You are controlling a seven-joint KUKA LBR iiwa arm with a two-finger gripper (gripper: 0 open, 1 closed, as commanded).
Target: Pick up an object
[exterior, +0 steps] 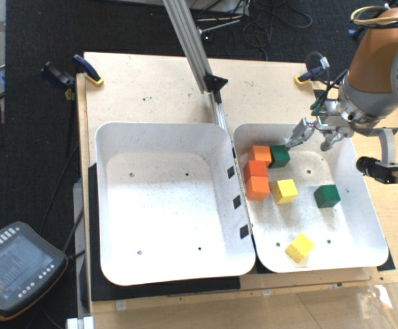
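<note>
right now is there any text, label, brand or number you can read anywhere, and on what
None can be read.
teach pendant: its screen and keys carry marks too small and blurred to read.
blocks, white bins and arm: no lettering visible.

Sitting side by side on the bench [157,81]: two bins. Lying in the right bin [363,218]: six blocks [284,190], three clustering at its left wall, others spreading rightward and forward. Hovering over its rear edge: gripper [316,134].
</note>
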